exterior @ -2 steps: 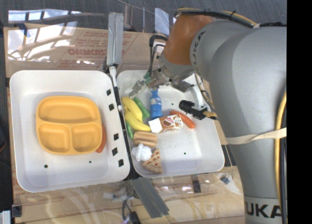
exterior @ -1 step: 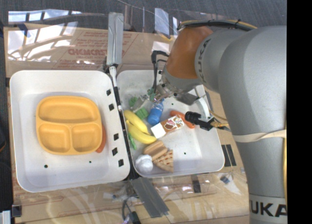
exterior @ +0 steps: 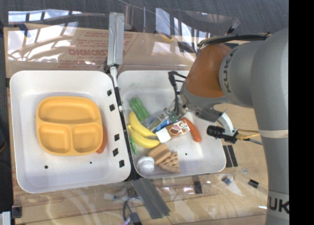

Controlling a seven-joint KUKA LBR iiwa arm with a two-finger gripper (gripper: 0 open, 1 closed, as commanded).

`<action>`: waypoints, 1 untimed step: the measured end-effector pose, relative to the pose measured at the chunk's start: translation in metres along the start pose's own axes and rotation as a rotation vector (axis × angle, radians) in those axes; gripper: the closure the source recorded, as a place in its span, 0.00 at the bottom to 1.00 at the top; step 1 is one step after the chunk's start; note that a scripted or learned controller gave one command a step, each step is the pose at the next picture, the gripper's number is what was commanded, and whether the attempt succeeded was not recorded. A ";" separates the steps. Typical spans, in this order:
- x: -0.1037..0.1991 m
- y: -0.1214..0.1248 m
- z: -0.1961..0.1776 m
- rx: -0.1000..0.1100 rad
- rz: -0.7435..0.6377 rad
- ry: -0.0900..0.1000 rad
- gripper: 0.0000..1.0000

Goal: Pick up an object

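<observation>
The arm [exterior: 230,77] reaches down into the right bin [exterior: 216,158], w/ the gripper [exterior: 172,115] low over the crowded middle of the pile — whether it's released or clenched I can't tell, the wrist hides that end. No item is seen gripped. Candidates all sit in the right bin: the bananas [exterior: 140,132] by the divider, a green piece [exterior: 139,107] just above them, a small printed carton [exterior: 172,130] w/ a blue bit beside it, an orange carrot-like piece [exterior: 193,130] touching the carton, a silvery ball [exterior: 145,165] and a waffle cone [exterior: 167,160] near the front wall. Main risk, in my view: things are packed touching each other, so a close could land on two items or on an edge and slip off. The carton looks flat & tilted — prob. hard to pinch. The ball would likely roll away if nudged. The left bin [exterior: 24,170] has an orange divided tray [exterior: 69,125], well apart.
</observation>
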State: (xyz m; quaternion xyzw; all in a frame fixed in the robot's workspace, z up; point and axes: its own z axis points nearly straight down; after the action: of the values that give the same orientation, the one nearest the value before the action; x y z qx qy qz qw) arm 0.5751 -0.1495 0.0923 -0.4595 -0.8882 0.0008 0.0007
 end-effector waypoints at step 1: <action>0.015 0.029 -0.001 -0.003 0.102 -0.002 0.00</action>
State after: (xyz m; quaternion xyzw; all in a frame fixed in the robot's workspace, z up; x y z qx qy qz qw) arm 0.5907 -0.1206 0.0928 -0.5041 -0.8636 -0.0001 -0.0012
